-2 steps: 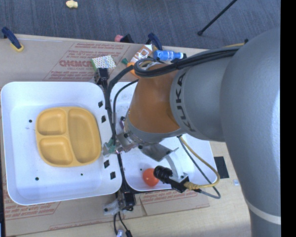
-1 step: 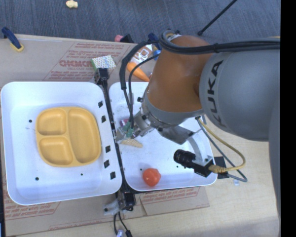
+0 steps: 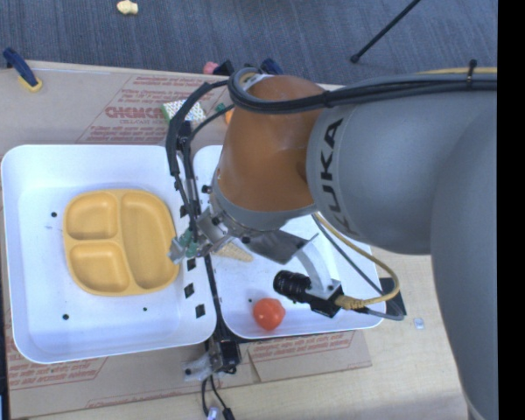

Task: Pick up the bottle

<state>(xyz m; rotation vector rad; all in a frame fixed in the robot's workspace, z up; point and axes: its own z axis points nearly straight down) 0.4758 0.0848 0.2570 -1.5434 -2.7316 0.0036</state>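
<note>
Where the arm (image 3: 394,173) ends, a yellow tray (image 3: 114,234) lies.

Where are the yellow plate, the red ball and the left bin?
yellow plate (image 3: 120,240), camera view, where its dividers meet
red ball (image 3: 268,313), camera view, its middle
left bin (image 3: 42,180), camera view, bare floor near a corner

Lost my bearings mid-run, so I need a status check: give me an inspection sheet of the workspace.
Surface: left bin and right bin, white, side by side on cardboard sheet.
Job's things: nothing seen; arm covers much of right bin.
Clutter: yellow divided plate in left bin; red ball in right bin.
Grippers: end effector low at the wall between bins, beside plate.
Cables: black cables along the arm.
Surroundings: grey carpet, blue clamp at bench corner.
</note>
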